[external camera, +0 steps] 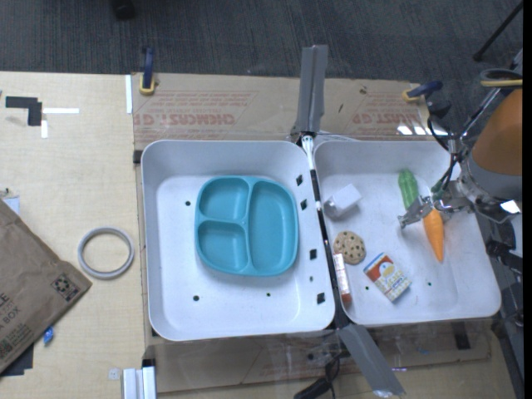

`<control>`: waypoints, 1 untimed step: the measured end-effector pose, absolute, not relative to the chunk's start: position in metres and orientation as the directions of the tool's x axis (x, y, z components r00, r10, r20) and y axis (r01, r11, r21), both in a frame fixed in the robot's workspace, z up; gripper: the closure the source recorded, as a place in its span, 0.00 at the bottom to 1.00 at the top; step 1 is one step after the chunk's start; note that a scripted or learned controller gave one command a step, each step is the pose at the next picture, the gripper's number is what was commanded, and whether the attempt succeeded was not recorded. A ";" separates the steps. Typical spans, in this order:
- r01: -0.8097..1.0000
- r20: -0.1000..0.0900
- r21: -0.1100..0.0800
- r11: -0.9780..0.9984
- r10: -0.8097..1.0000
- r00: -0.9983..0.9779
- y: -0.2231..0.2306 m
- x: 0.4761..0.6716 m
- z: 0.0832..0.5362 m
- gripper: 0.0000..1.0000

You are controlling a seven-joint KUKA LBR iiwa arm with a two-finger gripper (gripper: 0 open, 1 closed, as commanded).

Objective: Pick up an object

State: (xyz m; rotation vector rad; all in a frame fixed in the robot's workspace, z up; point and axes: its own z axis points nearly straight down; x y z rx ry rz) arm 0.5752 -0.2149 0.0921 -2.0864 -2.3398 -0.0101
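Observation:
My gripper [426, 209] hangs low over the right bin [465, 302], reaching in from the right. It sits just over the top end of an orange carrot [435, 238], which lies pointing toward the front. A green pickle-like piece [407, 186] lies just behind the gripper. Whether the carrot is gripped cannot be made out. Further left in the same bin lie a white block [343, 198], a round cookie [350, 246] and a small red and white box [387, 277].
A teal divided plate [248, 225] lies in the left bin [166, 306]. A thin red and white tube [340, 276] rests along the divider. On the bench at left are a grey tape ring [105, 251] and a brown cardboard box [29, 293].

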 end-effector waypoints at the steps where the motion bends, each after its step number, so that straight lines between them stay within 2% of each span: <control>1: 0.994 0.004 0.001 0.111 0.994 -0.111 -0.217 0.575 0.102 1.00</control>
